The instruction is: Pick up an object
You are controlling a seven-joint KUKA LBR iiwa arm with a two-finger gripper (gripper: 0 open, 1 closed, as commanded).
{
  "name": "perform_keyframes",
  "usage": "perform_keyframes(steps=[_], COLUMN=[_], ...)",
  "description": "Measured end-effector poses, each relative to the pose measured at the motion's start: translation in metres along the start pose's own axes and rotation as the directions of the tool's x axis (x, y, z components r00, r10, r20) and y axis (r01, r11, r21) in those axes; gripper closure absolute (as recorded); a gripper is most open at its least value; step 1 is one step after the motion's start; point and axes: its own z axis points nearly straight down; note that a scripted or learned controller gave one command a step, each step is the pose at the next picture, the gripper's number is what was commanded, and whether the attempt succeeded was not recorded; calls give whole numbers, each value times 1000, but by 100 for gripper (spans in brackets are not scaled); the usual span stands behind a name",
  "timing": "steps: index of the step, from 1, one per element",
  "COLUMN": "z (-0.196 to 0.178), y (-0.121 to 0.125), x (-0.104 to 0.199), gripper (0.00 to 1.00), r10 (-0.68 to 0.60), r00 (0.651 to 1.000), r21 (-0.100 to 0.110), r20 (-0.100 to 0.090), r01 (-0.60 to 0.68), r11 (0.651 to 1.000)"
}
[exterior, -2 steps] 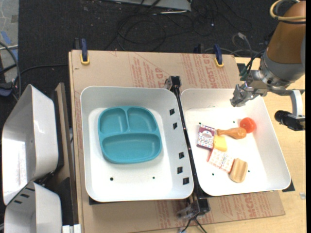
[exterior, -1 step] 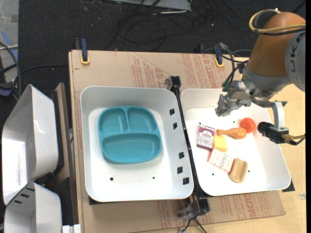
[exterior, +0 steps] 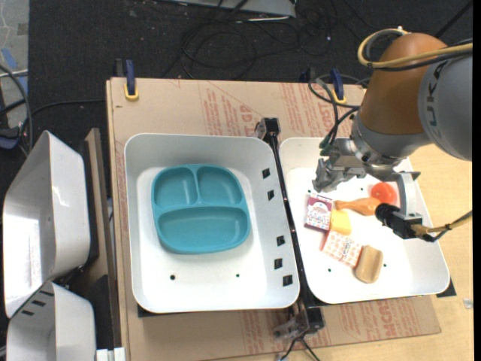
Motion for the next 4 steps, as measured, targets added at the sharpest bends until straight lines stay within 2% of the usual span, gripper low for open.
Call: perform_keyframes(steps=[1, 3, 4], z=[9, -13, -13], y=[-15, -58, -57], x=[49, 142, 138], gripper=[100, 100, 0], r10=[0, -2, 5], r00=[1000, 1000, 1000], r21=[0, -2, -2], r20=[0, 0, 2], r01=[0, 2, -5], r11=[1000, 1000, 1000])
